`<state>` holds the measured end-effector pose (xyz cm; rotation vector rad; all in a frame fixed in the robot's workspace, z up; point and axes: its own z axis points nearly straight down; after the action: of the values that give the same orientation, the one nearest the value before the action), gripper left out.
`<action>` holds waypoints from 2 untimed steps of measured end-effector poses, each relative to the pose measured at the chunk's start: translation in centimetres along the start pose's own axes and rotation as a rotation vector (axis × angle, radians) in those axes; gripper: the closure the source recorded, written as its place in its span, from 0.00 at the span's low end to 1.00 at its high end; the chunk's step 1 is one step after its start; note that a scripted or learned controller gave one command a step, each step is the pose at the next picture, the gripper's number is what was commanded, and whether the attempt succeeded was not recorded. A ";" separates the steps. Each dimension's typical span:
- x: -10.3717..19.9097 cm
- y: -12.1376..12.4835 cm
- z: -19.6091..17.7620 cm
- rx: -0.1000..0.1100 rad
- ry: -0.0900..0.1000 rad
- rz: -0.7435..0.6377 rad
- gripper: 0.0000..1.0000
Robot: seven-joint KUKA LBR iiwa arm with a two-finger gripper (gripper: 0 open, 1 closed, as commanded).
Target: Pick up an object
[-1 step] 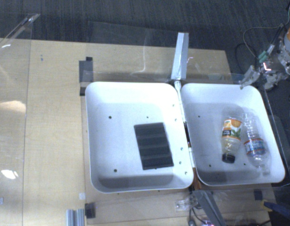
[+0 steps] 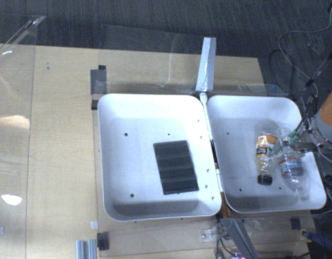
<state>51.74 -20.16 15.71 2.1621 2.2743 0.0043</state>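
Here's the gripper point(image 2: 296, 140), low over the right bin point(image 2: 246, 99), just above and to the right of the amber-labelled bottle point(image 2: 264, 163). Whether it's open or closed, I can't tell; the tip is a blur of clear plastic and metal from this height. Nothing shows clamped in it, so I'm calling the pick not yet made.

Just right of the amber-labelled bottle, almost touching it, lies a clear water bottle point(image 2: 292, 170) with a blue label. Both are on their sides on the bin floor. Either one would do as the target, and the clear one lies closer under the tool.

My read on handling: these look like small plastic bottles, light, thin-walled, smooth and round. They're likely to roll or squirt out sideways if pinched off-centre. The safest hold looks to be across the labelled middle of the body, jaws square to the long axis, not at the tapering neck or cap.

Far left of the amber-labelled bottle, in the left bin point(image 2: 149, 99), a dark ribbed slab point(image 2: 176, 167) lies flat, a poor shape for a pinch.
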 end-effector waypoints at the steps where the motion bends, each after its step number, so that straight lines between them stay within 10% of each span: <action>1: 0.4 5.6 3.1 -0.052 -0.017 -0.165 0.00; 2: 1.1 11.1 4.7 0.007 0.000 -0.181 0.00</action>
<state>62.78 -18.53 11.11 1.9503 2.4640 -0.0042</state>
